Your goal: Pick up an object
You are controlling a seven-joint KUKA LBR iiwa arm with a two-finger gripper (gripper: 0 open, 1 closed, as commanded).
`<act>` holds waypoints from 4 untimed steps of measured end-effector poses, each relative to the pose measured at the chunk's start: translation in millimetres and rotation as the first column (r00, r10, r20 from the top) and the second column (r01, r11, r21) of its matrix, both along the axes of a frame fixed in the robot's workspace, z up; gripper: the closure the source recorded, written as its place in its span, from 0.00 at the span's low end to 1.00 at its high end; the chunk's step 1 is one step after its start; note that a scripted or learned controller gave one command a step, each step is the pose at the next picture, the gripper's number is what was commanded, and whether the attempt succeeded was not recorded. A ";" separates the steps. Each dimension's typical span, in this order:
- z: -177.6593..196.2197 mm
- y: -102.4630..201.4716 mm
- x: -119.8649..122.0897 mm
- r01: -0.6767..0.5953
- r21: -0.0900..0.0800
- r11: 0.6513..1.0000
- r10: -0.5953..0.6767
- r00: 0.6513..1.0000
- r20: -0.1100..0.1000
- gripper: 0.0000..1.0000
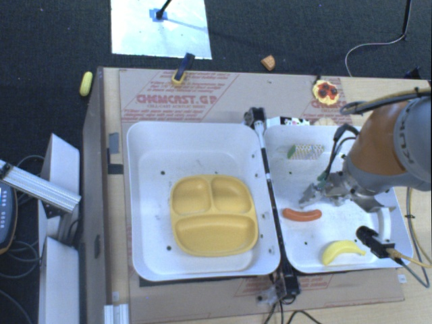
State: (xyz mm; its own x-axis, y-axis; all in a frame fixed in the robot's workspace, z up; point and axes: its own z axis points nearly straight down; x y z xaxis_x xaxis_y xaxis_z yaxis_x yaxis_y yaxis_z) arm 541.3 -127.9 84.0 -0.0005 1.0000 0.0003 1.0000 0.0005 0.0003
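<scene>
In the right bin (pixel 398 258) lie a red-orange sausage (pixel 302 214), a yellow banana (pixel 343 251) near the front edge, and a small clear packet with a green end (pixel 305 152) toward the back. My gripper (pixel 316 193) hangs low over the middle of this bin, just above and to the right of the sausage, apart from the banana. The grey arm with its orange band (pixel 378 147) comes in from the right and covers part of the bin's right side.
The left bin (pixel 145 154) holds a yellow divided plate (pixel 213 214). A black divider (pixel 266 181) runs between the bins. On the bench behind sit a small toy pizza (pixel 326 92) and a yellow-blue clamp (pixel 181 69).
</scene>
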 end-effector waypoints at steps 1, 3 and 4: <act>0.9 32.6 83.0 -0.003 0.000 1.000 0.003 1.000 0.003 0.00; 12.2 15.4 128.6 -0.007 -0.002 1.000 0.007 1.000 0.004 1.00; 101.7 72.6 68.7 -0.005 0.000 1.000 0.005 1.000 0.005 1.00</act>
